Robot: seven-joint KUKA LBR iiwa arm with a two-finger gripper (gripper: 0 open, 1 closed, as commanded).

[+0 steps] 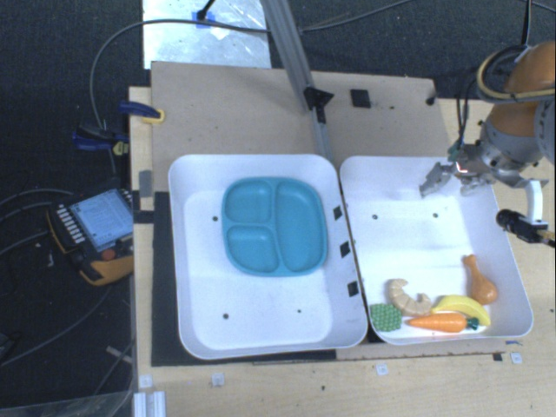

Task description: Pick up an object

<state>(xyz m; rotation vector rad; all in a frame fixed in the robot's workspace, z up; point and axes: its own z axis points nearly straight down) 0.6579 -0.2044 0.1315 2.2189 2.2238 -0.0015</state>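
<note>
Several toy foods lie in the near corner of the right bin (408,207): an orange carrot (439,323), a yellow banana (465,306), a brown drumstick (479,280), a beige curled piece (407,296) and a small green piece (387,317). My gripper (453,181) hangs over the far right part of that bin, well away from the foods. Its fingers are spread open with nothing between them.
A blue divided plate (275,226) rests in the left bin (200,302). A metal pole (291,42) slants over the bench at the back. A handheld device (94,224) and cables lie on the floor to the left.
</note>
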